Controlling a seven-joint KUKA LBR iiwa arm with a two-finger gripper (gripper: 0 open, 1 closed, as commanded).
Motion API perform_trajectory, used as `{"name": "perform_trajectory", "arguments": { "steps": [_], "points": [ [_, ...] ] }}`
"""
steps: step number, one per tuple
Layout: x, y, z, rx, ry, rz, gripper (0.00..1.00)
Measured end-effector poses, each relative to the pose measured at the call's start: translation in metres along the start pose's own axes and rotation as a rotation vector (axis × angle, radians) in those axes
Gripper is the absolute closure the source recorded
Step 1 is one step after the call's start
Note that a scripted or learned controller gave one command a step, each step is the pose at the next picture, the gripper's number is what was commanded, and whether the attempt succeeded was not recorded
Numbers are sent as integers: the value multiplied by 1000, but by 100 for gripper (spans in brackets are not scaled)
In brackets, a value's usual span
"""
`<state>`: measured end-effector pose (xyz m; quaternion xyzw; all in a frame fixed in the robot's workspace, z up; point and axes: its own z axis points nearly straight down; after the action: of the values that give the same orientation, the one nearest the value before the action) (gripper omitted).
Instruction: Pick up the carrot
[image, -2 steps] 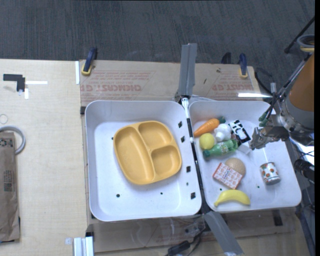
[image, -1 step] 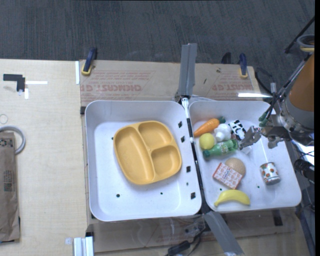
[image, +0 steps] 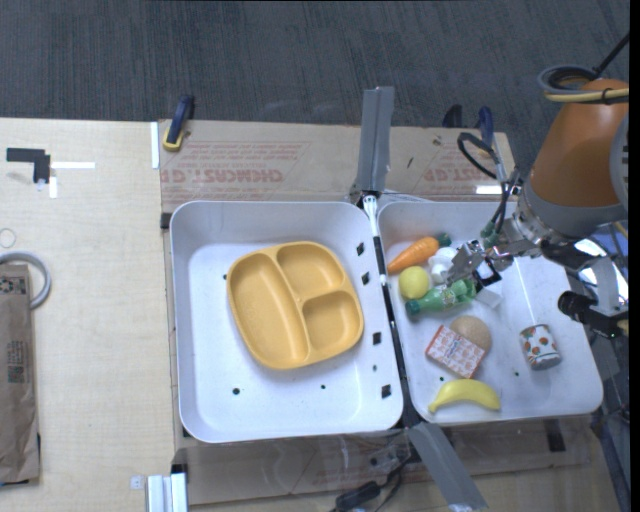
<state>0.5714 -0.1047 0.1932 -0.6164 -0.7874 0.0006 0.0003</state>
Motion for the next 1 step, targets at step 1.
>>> {"name": "perform_trajectory", "arguments": {
  "steps": [1],
  "points": [
    [12, 48, 2, -2, -1, -84, 0]
  ]
}}
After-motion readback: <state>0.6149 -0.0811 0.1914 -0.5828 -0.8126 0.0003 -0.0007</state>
